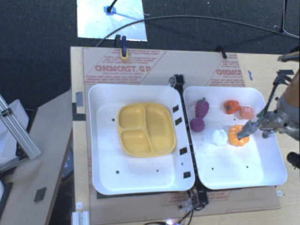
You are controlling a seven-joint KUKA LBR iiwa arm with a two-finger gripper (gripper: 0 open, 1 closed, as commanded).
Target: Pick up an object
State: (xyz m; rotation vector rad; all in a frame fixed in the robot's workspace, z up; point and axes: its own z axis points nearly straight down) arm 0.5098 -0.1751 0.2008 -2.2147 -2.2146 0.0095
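The gripper (244,131) rests on the orange toy (237,137) in the right bin (272,172); its jaw state cannot be told.

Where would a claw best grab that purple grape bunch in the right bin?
Probably across the middle of the grapes, coming straight down from above. The bunch lies flat on the bin floor, with bare floor on its left and right sides for the fingers. The smaller purple piece sits close below it, so closing along that line looks riskier.
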